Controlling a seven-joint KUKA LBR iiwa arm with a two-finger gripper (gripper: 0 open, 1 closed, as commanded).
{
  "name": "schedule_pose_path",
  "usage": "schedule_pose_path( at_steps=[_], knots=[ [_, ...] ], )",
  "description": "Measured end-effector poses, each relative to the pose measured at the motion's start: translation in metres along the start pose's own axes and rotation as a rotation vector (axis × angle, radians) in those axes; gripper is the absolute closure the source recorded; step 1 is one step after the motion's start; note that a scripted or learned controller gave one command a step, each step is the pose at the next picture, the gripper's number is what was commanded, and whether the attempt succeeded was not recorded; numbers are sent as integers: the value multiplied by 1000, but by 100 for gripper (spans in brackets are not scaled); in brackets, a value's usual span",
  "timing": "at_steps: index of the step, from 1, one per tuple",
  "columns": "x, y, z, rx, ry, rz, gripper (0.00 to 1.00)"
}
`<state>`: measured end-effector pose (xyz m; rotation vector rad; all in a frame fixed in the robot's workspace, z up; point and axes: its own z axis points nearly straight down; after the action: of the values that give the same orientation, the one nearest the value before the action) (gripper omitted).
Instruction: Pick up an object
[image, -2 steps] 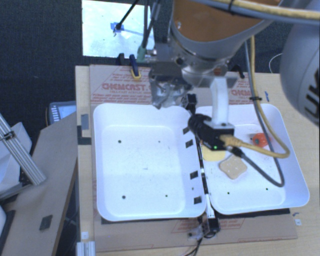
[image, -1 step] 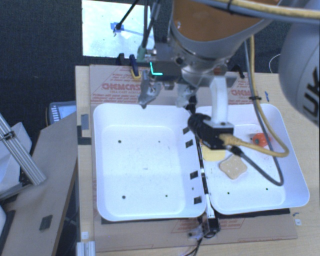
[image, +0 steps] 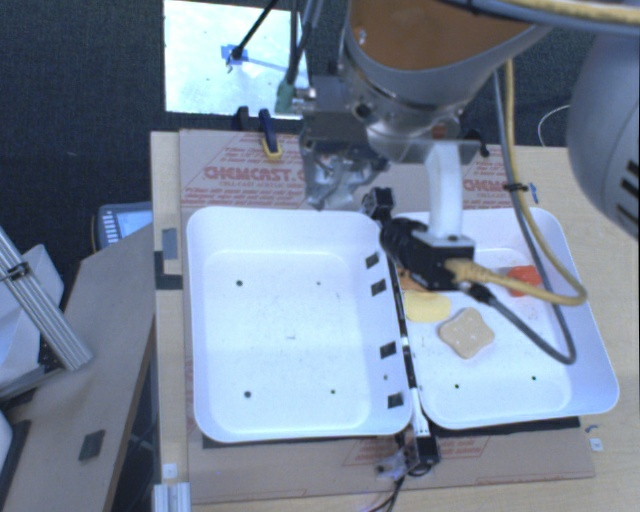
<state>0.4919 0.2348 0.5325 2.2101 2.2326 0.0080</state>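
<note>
Pickable stuff is all in the right bin (image: 545, 392): a tan toast-like slab (image: 466, 332), rounded corners and a speckled paler face, lies flat near that bin's middle. A flat pale-yellow disc (image: 430, 307) sits just beside it toward the bin's left wall, partly under robot cabling, and a small orange-red piece (image: 522, 275) lies toward the bin's far side. Pincer (image: 335, 190) hangs just left of the right bin's far-left corner, over the left bin (image: 290, 330) far rim; can't tell if it's spread or pressed together.
</note>
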Motion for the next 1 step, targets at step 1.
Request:
schedule_pose_path(
  at_steps=[1],
  knots=[
    [0,0,1,1,-1,-2,0]
  ],
)
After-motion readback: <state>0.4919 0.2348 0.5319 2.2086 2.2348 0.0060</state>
